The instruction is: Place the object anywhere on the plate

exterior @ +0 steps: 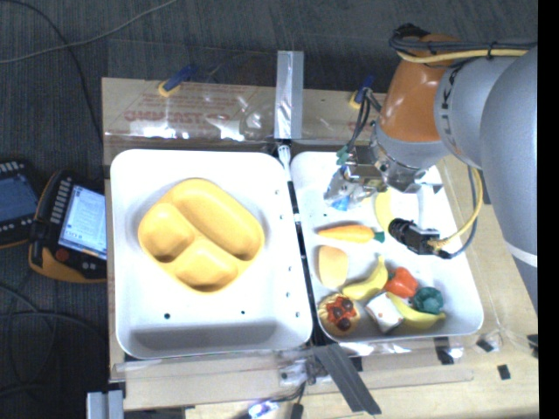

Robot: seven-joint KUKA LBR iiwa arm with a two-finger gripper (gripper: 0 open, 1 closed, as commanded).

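We see the arm (463, 85) over the right bin (463, 321), the yellow plate (201, 232) in the left bin (131, 260). The gripper (349, 182) perhaps hovers above the toy food; grip unclear. We judge picking comes next, maybe the carrot (345, 231).

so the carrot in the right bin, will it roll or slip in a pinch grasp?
Likely. The carrot is round and tapered, so it may roll if nudged sideways. Its glossy skin suggests hard plastic: probably stiff and light, possibly slipping toward the thin end in the gripper.
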